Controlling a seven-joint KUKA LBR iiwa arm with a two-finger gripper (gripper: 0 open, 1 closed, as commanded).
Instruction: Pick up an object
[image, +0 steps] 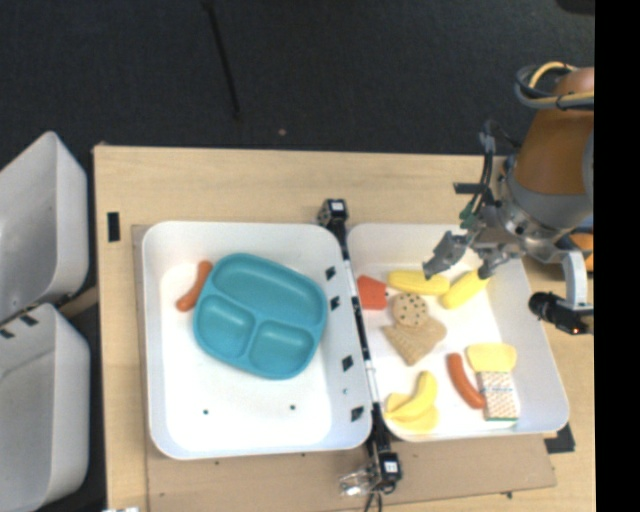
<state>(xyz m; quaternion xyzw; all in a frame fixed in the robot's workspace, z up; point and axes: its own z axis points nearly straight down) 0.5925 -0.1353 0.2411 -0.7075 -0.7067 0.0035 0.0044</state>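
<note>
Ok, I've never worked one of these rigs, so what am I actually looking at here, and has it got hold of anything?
You are seeing one fixed camera looking down at a slant on a wooden bench. The grey and orange shape at the right is a robot arm; its tool hangs over the right bin, above a yellow banana piece. Nothing shows between its fingers, so it holds nothing. That bin also holds toy food: a cookie, a cracker, a red sausage, a banana and a wrapped snack. The left bin holds a blue divided plate and an orange sausage.
</note>
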